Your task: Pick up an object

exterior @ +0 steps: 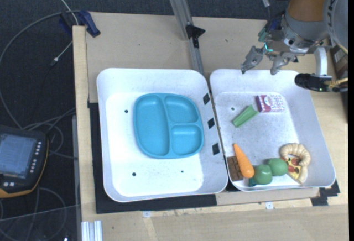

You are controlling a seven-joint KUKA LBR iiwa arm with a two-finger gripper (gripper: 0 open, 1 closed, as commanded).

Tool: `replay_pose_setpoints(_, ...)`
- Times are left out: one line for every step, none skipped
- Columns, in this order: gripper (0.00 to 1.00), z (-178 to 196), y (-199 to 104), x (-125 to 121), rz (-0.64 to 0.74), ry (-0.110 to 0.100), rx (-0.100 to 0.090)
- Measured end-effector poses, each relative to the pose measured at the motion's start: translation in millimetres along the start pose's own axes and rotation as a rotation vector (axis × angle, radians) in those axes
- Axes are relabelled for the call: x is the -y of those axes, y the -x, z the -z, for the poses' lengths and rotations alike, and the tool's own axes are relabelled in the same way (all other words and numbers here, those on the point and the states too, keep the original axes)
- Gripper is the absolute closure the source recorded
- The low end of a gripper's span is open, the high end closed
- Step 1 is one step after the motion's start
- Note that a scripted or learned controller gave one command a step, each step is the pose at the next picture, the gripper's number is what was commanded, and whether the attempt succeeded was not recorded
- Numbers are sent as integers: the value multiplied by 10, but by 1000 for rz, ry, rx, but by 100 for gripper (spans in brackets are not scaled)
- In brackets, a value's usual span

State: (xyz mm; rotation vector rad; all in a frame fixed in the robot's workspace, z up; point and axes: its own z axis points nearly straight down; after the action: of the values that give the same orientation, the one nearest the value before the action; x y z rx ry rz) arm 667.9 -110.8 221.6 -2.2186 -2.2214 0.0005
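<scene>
The arm comes in from the right, its orange band high in the corner, and the gripper [260, 63] hangs above the far rim of the right bin [310, 103]. Its two fingers [248, 62] stand spread apart, with nothing between them.

I take the right bin as my landmark. Inside it, close to the far wall and just below the gripper, lies a small purple and white carton [269, 103] on its side. Just beside the carton, toward the bin's left wall, a green stick-shaped piece [244, 116] lies at a slant, its upper end nearly touching the carton. Along the bin's near wall sits a cluster of toy food: an orange carrot [243, 161] lies slanted near the left corner, with a small brown block [234, 167] against its left side; a green rounded piece [263, 176] and a second green one [278, 167] sit just right of the carrot, touching each other; and a pale ring-shaped pastry [295, 155] with a colourful piece [294, 166] tucked against it fills the near right corner.

To the left of that bin, touching it edge to edge, is the left bin [113, 124], and a blue divided plate [167, 124] rests in its middle, with three compartments. Beyond both bins, a grey metal post [180, 2] rises at a slant from the bench [138, 41].
</scene>
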Motion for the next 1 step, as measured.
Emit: replay_pose_setpoints(0,1,1,0,0,0,1)
